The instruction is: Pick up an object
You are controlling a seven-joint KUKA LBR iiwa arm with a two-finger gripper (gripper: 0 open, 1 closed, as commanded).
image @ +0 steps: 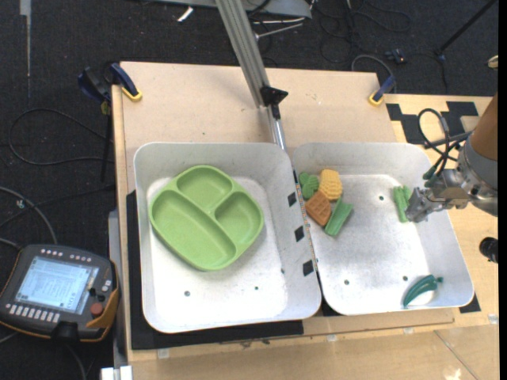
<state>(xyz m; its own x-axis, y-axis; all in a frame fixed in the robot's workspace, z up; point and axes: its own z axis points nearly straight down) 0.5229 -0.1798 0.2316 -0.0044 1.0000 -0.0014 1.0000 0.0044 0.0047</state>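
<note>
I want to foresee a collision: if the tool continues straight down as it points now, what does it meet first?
Probably the small green plastic piece directly below the tool, lying on the right white bin; depth is unclear.

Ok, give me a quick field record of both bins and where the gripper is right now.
left bin: green divided plate
right bin: yellow toy, brown toy, green stick clustered near the divider; teal and white thing in near corner
gripper: over right bin's right side, by a small green piece
grasp: cannot tell
</note>
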